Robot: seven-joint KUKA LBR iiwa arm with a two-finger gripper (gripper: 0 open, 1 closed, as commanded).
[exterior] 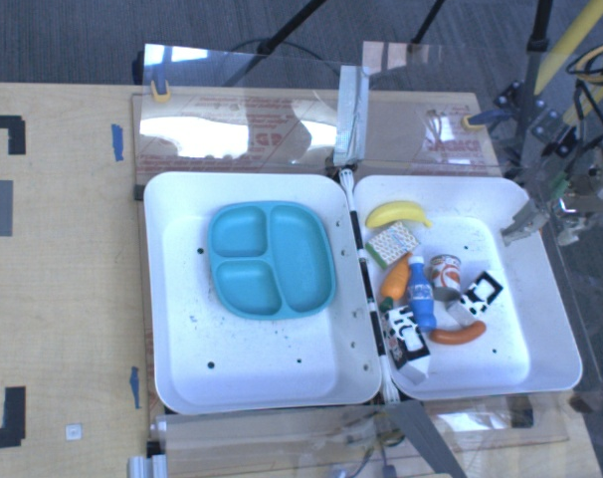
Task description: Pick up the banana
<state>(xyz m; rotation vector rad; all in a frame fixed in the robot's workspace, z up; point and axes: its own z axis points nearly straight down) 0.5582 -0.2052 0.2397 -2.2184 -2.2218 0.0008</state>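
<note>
The yellow banana (397,213) lies curved in the far left part of the right bin (540,361), close to the divider between the bins. Nothing covers it. My gripper (536,219) hangs over the right bin's far right rim, well to the right of the banana and apart from it. Nothing shows between its fingers.
Just in front of the banana lie a patterned white packet (393,239), an orange carrot (394,279), a blue bottle (421,293), a small can (444,270), a black-and-white box (479,295) and a red sausage (458,334). The left bin (172,357) holds a teal divided plate (273,259).
</note>
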